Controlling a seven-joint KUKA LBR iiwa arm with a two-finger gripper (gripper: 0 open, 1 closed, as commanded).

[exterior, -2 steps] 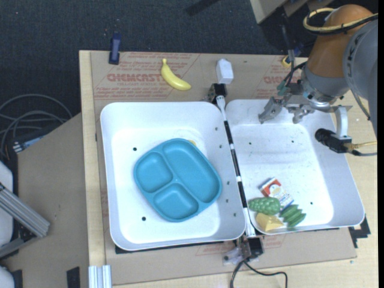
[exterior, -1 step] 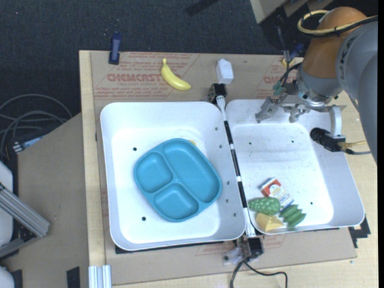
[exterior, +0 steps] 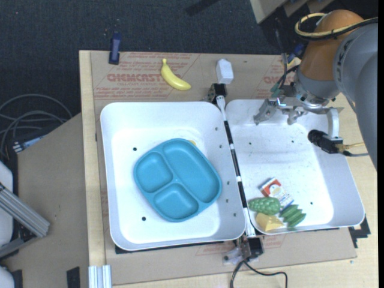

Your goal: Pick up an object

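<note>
Near the bench's front right corner, in the right bin (exterior: 336,179), the small toy foods (exterior: 275,207) are lying in a cluster: a red-and-white packet, green pieces, a yellow wedge. You are likely dealing with light, stiff plastic, somewhat slippery; taking one piece across its narrow width looks best. The hand (exterior: 279,108) is hovering over that bin's back edge, well apart from them, and whether it is released or clenched cannot be told. A blue divided plate (exterior: 176,179) is occupying the left bin (exterior: 117,131); a banana (exterior: 174,77) is resting on the bench's back edge. The touching pieces may be crowding each other.
</note>
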